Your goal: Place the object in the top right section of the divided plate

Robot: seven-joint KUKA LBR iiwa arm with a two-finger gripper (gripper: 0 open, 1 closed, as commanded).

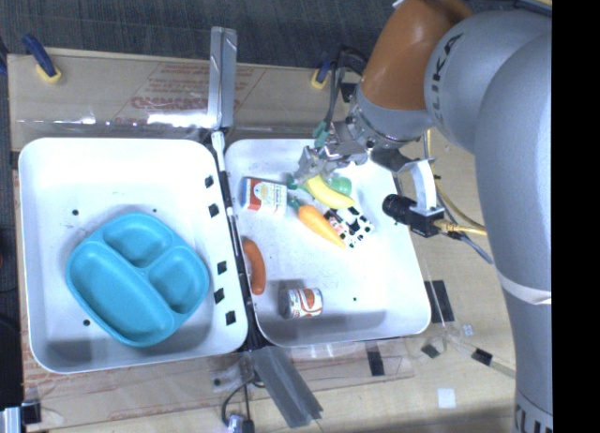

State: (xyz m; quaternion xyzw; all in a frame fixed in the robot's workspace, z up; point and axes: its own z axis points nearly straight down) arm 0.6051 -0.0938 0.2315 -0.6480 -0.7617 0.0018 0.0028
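Observation:
A blue divided plate (139, 276) lies in the left bin (47, 178), tilted, with three sections. In the right bin (394, 281) a cluster of toy food sits near the back: a yellow banana (327, 191), an orange carrot (319, 224), a small carton (265, 196), a green piece (341, 182) and a black-and-white checkered block (354, 225). My gripper (317, 165) hangs just over the back of this cluster, right at the banana's upper end. Nothing visibly sits between its fingers.
A sausage (254, 265) lies along the right bin's left wall. A small tin can (302, 303) rests on its side near that bin's front. A metal divider (223, 84) stands between the bins. The big grey arm covers the right side.

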